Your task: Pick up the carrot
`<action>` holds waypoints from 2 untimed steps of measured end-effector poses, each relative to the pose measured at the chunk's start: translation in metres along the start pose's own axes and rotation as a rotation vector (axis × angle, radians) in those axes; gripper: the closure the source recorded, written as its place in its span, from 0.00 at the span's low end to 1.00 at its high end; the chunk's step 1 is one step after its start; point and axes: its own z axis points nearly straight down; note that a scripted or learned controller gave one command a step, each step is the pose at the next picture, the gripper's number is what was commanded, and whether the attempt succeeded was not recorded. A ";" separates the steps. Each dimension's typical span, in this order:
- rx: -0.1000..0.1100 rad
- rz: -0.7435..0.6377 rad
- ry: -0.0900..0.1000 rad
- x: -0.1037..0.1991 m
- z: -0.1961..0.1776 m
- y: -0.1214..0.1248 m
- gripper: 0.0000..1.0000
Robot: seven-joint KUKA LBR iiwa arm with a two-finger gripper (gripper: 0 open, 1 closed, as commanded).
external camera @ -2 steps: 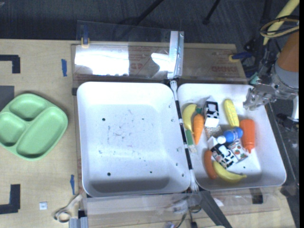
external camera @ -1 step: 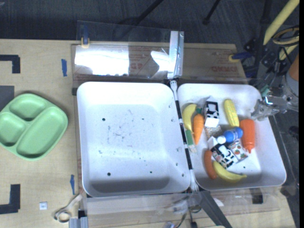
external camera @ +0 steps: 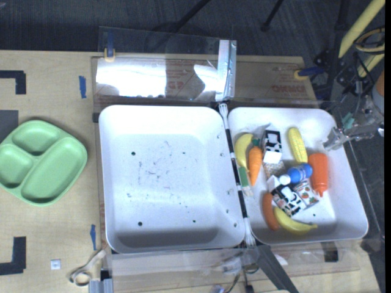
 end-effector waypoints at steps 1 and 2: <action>0.002 -0.077 0.002 0.026 0.027 -0.001 1.00; 0.000 -0.075 0.000 -0.012 0.038 -0.003 1.00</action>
